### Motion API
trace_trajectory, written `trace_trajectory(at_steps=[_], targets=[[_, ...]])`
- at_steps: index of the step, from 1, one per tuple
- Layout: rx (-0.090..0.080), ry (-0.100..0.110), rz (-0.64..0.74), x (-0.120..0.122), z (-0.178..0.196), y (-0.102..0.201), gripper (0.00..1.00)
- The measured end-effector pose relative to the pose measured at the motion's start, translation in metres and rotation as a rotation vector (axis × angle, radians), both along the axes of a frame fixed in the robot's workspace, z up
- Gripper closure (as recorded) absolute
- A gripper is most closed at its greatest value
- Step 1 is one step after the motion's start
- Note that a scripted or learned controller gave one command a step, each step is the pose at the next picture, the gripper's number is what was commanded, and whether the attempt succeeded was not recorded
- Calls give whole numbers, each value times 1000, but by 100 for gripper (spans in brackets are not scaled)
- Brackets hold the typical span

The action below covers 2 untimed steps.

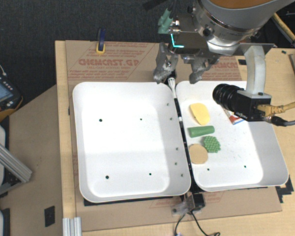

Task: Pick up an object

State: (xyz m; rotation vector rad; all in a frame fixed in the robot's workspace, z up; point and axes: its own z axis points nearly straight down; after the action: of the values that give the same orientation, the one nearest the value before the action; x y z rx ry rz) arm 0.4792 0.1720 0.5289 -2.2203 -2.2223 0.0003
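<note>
My gripper (pixel 179 74) hangs above the far edge of the bins, over the seam between them, open with nothing between its fingers. In the right bin (pixel 265 146) lie a yellow oval piece (pixel 200 113), a green cylinder (pixel 201 131), a green knobbly ball (pixel 211 144) and a tan round disc (pixel 198 154), clustered near the bin's left side. All of them sit nearer the camera than the gripper. A red and white item (pixel 235 119) peeks out from under the black device.
The left bin (pixel 123 141) lies beside the right one. A black cylindrical device (pixel 236 102) on a white bracket juts over the right bin's far right part. A blue and yellow clip (pixel 101 42) sits at the cardboard's far left edge.
</note>
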Motion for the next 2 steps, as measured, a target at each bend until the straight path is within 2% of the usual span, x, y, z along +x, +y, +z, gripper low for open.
trace_trajectory(at_steps=[1, 2], targets=[[1, -4, 1, 0, 11, 1, 100], [0, -3, 1, 0, 10, 1, 0]])
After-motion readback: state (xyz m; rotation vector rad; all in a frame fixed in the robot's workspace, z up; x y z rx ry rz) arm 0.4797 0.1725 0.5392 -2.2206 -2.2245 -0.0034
